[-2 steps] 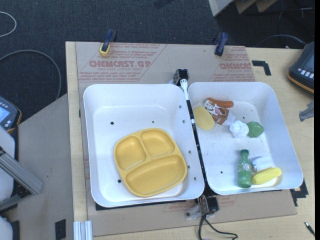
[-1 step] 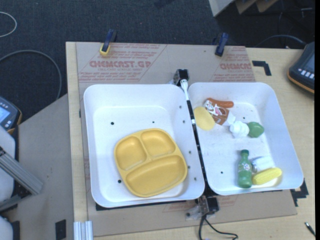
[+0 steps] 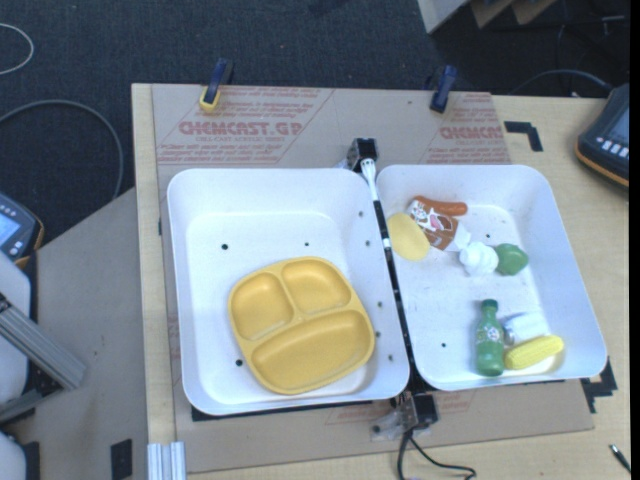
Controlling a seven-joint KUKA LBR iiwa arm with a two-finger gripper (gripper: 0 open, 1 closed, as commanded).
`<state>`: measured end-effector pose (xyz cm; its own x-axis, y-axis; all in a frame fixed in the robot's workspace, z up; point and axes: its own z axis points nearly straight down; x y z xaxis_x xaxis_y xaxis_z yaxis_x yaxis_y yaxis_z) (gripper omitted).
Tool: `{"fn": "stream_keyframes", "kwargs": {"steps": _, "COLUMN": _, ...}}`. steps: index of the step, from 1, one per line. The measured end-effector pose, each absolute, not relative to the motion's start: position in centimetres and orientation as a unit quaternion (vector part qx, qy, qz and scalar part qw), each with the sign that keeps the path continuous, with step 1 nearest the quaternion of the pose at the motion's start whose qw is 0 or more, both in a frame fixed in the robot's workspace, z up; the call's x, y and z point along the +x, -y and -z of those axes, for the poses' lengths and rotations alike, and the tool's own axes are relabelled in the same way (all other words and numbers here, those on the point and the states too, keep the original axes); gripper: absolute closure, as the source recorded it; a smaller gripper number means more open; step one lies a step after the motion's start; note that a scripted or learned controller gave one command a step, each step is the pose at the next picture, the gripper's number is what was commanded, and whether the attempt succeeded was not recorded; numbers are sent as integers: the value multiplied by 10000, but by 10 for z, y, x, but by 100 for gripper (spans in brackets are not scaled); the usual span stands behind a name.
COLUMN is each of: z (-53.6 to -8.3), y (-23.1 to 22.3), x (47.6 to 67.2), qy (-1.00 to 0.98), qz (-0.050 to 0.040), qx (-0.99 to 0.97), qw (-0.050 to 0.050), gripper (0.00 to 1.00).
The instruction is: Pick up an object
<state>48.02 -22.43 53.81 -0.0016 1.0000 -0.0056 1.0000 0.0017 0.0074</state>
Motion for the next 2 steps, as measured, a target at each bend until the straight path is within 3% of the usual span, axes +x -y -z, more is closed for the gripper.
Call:
{"fn": "stream_keyframes", "kwargs": {"steps": 1, "z": -389, "y": 183, "x": 479, "qy": -7085, "qz": 31, "qx": 7057, "qw": -76, "gripper": 100}}
{"fn": "stream_keyframes", "kwargs": {"steps": 2, "z": -317, "y": 107, "x": 494, "qy": -7101, "qz": 15, "qx": 7040, "qw": -48, "gripper": 100}}
